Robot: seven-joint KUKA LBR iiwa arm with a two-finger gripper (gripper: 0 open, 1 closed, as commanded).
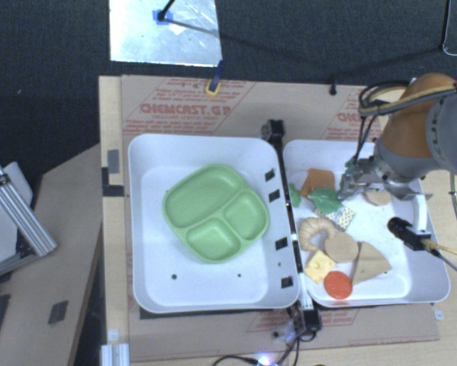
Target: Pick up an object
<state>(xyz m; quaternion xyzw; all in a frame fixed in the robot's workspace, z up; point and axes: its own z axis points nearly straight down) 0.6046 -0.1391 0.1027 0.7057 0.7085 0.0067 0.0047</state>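
The right bin (426,280) holds several toy foods. Among them are a brown slice (318,180), a green leafy piece (324,200), a small checkered piece (343,217), a croissant (312,231), a tan disc (341,246), a yellow cheese block (319,266), a red disc (337,284), a tan wedge (371,261) and a pale round cookie (378,197). My gripper (349,183) is low over the bin's upper middle, between the brown slice and the cookie, just above the green piece. Nothing shows held in it.
The left bin (152,280) carries a green divided plate (215,212). A black-clipped divider (283,204) separates the bins. My arm (419,132) crosses the right bin's upper right corner. A foil sheet (165,21) lies beyond the bench.
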